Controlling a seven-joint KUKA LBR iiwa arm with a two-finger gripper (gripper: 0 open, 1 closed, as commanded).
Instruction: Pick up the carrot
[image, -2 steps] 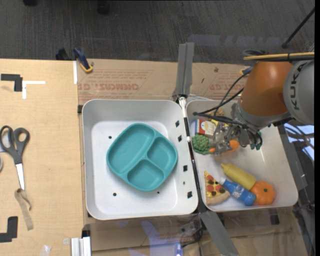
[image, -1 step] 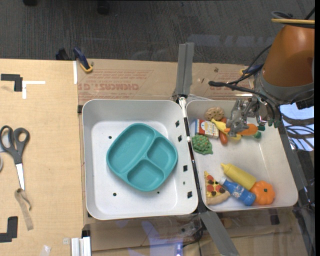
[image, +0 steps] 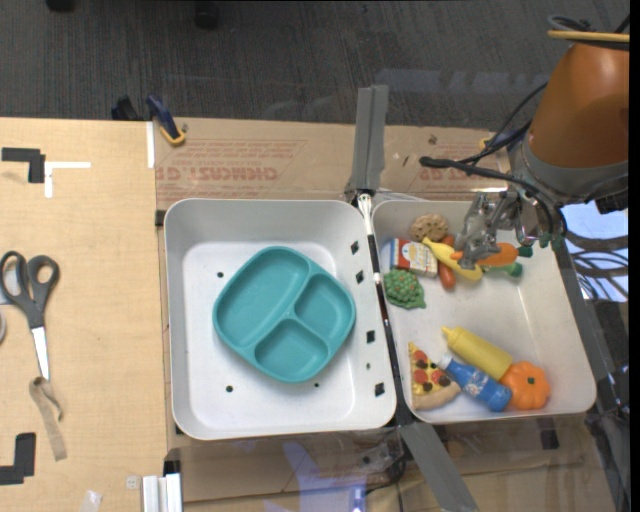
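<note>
Hand (image: 487, 232) sits low over the orange plastic carrot (image: 497, 259) in the right white bin (image: 560, 340), evidently positioned to grasp it; you cannot tell its opening.

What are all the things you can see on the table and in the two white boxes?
Bins: two, white, side by side on the bench.
Plate: one, teal, three sections, in the left bin.
Carrot: one, orange with green top, back of the right bin.
Banana: one, yellow, beside the carrot.
Cookie: one, brown, back of the right bin.
Green leafy toy: one, right bin, left side.
Mustard bottle: one, yellow, front of the right bin.
Pizza slice: one, front left of the right bin.
Pumpkin: one, orange, front right corner.
Scissors: one, grey, far left on the bench.
Tool: one, grey, over the carrot pile.
</note>
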